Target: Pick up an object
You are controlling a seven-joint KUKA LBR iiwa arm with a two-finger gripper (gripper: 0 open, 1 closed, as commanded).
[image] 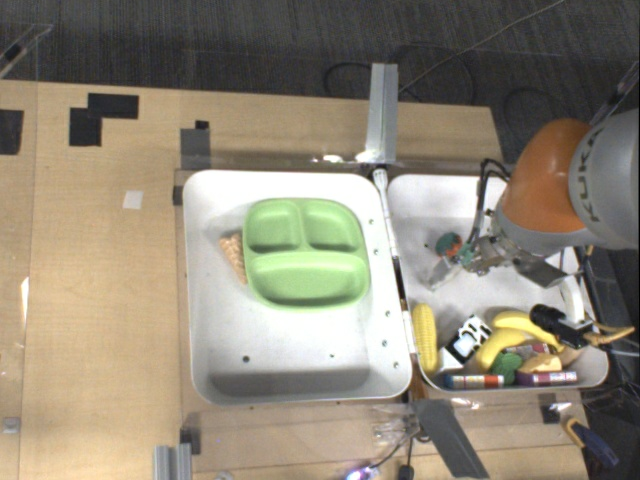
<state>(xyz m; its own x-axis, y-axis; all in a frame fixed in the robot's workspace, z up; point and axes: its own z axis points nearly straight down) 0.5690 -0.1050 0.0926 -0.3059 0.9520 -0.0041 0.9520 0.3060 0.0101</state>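
Observation:
My gripper (pixel 455 258) is low in the right bin (pixel 420 208), near its middle, with the grey and orange arm reaching in from the right. A small teal and red object (pixel 447 241) sits right at the gripper's tip; I cannot tell whether it is held. Along the bin's front lie a yellow corn cob (pixel 425 336), a black and white block (pixel 463 340), yellow bananas (pixel 510 330) and some markers (pixel 510 378).
The left bin (pixel 215 358) holds a green divided plate (pixel 303 251) with a tan piece (pixel 232 255) showing at its left edge. A metal post (pixel 383 108) stands behind the wall between the bins.

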